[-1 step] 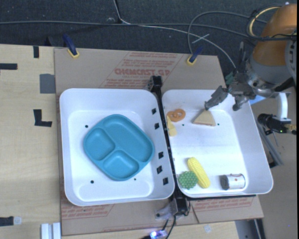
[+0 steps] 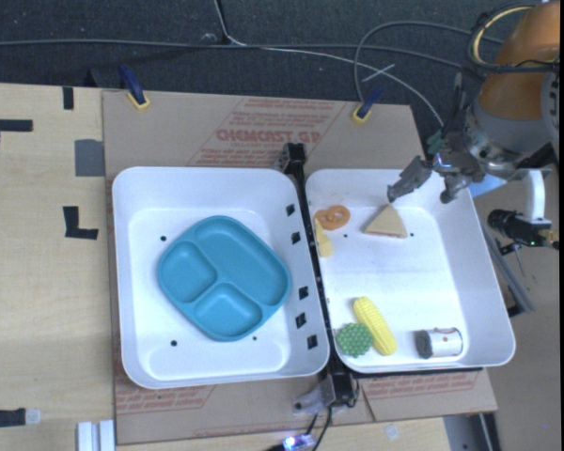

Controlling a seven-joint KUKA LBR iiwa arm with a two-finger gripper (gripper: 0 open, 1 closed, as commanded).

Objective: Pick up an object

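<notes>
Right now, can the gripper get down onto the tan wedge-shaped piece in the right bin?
Probably yes. The gripper sits open just above and right of the tan wedge, which lies flat on the right white bin floor. Nothing lies over it; the orange pretzel ring lies apart on its left.

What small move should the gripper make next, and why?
Probably a short drop toward the camera's lower left, onto the tan wedge. The gripper hangs open over the right bin's far end with nothing between its fingers, and the wedge is the nearest item, lying apart from the pretzel.
</notes>
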